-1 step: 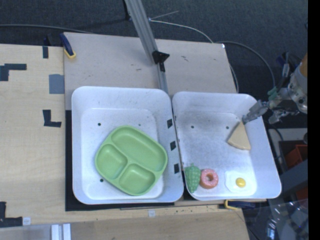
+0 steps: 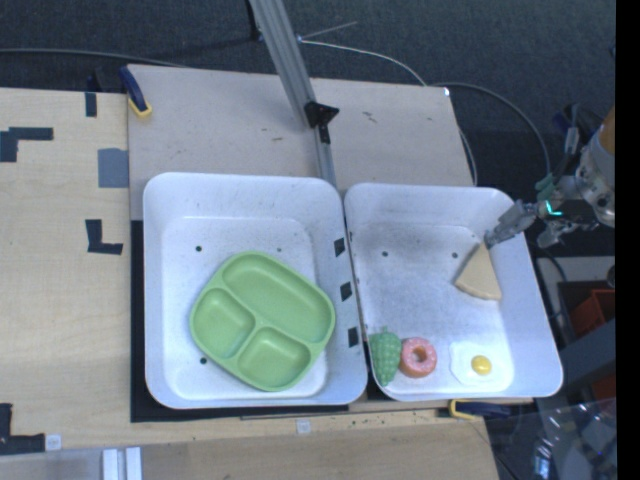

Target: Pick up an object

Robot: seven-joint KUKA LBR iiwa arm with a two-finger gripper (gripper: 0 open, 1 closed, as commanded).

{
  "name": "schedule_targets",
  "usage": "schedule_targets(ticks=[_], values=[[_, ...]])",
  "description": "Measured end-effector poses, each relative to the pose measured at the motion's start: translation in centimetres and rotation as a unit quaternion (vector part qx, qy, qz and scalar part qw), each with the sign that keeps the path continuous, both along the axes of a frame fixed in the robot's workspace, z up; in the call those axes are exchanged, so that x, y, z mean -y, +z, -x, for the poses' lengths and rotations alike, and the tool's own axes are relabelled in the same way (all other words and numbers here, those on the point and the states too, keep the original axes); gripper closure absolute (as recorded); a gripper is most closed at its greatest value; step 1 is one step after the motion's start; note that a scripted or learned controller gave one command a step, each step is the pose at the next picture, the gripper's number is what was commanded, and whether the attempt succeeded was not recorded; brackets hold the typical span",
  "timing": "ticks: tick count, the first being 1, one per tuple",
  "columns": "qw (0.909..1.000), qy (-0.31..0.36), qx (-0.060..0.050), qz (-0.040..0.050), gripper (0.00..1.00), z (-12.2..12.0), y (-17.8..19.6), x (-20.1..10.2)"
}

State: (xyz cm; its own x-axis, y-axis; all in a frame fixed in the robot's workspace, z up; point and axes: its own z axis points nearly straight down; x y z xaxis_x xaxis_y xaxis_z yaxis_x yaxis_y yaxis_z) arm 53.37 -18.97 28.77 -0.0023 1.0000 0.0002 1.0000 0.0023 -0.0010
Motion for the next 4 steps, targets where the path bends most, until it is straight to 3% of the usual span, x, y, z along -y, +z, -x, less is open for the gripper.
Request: schedule_targets(ticks=[3,4], values=[[1.0,-0.001,-0.003,-0.0001,0.0,-0.9,-15.6,1.4],[1.0,0.0,-0.001,-0.0004,1.0,-1.1,-14.4,1.3]])
